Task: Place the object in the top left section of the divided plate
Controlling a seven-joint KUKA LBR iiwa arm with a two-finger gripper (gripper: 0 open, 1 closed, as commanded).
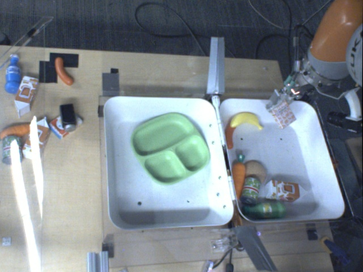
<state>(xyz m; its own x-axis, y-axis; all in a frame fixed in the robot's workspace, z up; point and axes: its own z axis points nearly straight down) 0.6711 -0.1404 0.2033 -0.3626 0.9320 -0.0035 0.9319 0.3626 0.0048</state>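
A green divided plate (170, 147) lies in the left bin (119, 208), claw (282, 100) above the right bin (317, 208).

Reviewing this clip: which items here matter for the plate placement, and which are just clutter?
Job:
green divided plate
gripper
small packet at the gripper

Lying about:
banana
carrot
green bottle
carton
sausage on the bench

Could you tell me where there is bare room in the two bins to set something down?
The left bin has bare floor around the green divided plate, widest along its front edge. In the right bin, the middle and right side are bare; its front-left corner is crowded with the carrot, bottle and carton.
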